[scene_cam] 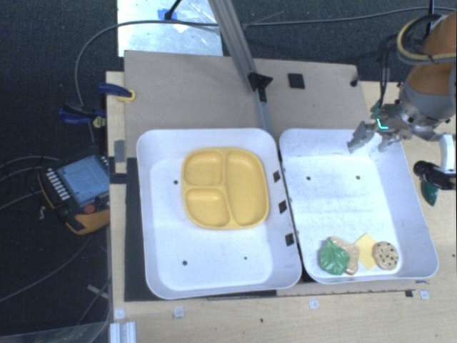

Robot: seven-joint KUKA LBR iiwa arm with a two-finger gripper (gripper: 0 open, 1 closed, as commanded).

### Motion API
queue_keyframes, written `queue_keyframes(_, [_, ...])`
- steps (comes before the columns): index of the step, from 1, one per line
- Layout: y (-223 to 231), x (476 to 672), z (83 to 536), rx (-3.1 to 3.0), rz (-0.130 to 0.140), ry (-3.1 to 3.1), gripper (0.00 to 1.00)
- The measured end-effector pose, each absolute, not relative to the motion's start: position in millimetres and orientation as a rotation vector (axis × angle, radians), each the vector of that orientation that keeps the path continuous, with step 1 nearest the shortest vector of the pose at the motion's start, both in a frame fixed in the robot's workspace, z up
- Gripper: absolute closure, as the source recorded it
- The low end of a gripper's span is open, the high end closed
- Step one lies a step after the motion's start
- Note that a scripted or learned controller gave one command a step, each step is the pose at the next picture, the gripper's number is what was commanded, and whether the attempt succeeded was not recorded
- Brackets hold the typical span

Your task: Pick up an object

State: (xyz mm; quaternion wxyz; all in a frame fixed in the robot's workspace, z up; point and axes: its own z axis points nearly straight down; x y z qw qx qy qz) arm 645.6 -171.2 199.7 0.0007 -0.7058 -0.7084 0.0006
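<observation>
The end effector hangs over the far right corner of the right bin, whose floor directly below and toward the near side lies bare and open. Well beyond that stretch, against the near wall, four pieces crowd together: a leaf, a cracker, a cheese wedge and a cookie (touching or nearly so). Off to its left, past the bins' shared wall, a yellow plate fills the far part of the left bin; the floor nearer than it is bare.
</observation>
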Motion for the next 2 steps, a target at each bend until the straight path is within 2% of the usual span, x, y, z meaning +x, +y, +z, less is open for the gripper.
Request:
queue_keyframes(1, [-171.1, 646.7, 201.7, -2.218, -0.002, -2.228, 0.0])
queue_keyframes(2, [-167.6, 644.7, 139.8, -2.216, 0.003, -2.224, 0.0])
